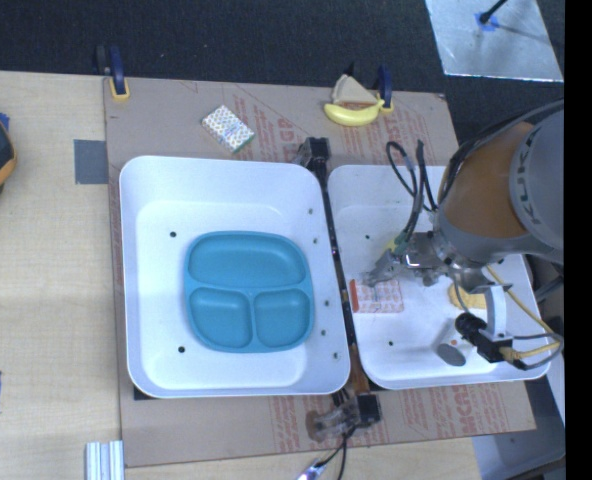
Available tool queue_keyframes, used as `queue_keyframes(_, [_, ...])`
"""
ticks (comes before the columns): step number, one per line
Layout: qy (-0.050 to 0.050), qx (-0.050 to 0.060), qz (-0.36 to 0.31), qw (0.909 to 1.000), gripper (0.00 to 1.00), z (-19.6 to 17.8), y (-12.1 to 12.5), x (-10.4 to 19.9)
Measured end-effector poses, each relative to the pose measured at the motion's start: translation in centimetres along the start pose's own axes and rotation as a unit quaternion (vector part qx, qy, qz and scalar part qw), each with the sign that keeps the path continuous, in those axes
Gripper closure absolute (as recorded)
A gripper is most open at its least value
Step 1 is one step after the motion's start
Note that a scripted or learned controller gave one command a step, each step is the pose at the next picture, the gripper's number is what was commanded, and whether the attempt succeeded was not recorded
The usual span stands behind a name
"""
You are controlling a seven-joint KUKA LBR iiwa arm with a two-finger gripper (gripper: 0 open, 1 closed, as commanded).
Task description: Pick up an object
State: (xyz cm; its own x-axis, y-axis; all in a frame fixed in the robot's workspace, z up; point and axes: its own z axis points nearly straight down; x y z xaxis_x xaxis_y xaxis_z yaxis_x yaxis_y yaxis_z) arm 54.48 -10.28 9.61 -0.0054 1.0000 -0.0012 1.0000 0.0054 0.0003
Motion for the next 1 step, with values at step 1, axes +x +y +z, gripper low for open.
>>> queue_keyframes(1, [0.001,0.001,0.001,1.0,0.0,0.4,5.17,0.03])
